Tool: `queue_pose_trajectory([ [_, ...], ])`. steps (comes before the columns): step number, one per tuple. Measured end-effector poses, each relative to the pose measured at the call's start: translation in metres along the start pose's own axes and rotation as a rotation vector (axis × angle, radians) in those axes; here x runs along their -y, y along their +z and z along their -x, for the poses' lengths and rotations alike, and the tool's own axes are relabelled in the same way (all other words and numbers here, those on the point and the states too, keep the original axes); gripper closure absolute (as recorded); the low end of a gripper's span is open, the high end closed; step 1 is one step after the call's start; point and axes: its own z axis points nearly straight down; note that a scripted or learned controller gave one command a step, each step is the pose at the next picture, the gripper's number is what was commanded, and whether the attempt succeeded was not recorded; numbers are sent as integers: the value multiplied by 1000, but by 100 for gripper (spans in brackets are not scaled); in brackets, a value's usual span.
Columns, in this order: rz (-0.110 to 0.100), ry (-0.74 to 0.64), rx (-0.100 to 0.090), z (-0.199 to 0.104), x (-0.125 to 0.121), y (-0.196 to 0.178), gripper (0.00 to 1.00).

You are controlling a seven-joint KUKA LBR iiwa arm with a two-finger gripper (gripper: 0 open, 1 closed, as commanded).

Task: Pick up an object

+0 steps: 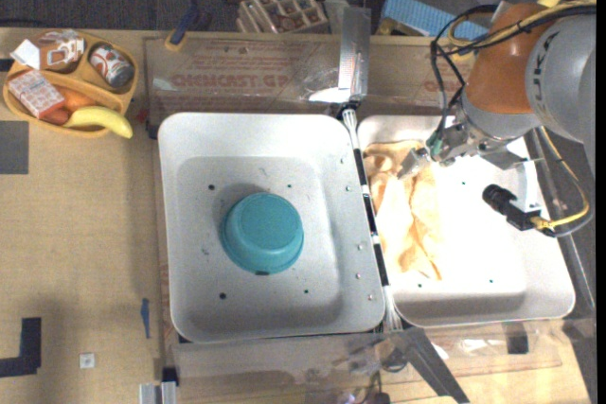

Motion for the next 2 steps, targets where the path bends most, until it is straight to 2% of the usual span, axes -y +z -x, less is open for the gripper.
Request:
queue_pose_trajectory([
  [1,-10,-61,-6,-9,4,23,0],
  [2,-4,-59,-5,-8,2,11,100],
])
